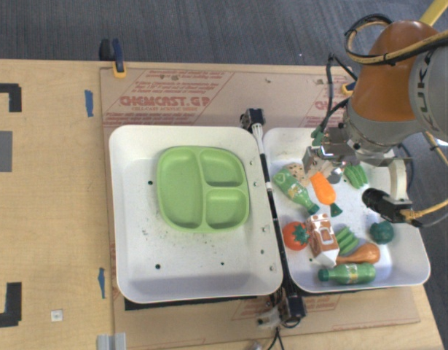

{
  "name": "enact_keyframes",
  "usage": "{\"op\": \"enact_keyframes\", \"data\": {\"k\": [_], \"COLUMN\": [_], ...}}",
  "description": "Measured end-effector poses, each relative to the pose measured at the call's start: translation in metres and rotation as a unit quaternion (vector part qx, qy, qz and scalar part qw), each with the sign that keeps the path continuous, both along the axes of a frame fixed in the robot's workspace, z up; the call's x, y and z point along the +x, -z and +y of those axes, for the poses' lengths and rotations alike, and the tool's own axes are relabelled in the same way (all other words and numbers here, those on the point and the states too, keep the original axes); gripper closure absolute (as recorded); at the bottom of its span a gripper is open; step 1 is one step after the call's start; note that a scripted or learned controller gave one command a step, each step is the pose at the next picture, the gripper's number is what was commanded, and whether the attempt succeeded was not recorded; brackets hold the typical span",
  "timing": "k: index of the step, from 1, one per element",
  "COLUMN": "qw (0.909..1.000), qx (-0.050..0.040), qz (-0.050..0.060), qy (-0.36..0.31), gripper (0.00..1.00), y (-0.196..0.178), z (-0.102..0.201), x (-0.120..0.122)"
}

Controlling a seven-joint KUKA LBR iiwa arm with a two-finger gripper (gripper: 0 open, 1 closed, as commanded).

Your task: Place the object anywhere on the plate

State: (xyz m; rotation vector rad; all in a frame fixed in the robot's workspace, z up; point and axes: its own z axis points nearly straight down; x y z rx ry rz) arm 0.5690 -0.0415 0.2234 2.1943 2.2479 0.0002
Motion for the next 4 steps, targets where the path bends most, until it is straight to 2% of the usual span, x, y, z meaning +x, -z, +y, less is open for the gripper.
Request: {"op": "enact_keyframes", "data": {"k": [1, 2, 3, 4], "qw": [0.9990, 0.9998, 0.9992, 0.9992], "qx": [0.0008, 0.0002, -0.0004, -0.0002], "qz": [0.002, 0.000, 0.002, 0.001], "qy": [0.045, 0.018, 0.041, 0.040], "gripper": [1.00, 1.00, 1.00, 0.00], "y": [0.011, -0.059, 0.022, 0.021], "z": [0.096, 0.192, 0.159, 0.160], "x": [-0.009, 0.084, 0.073, 0.073]}}
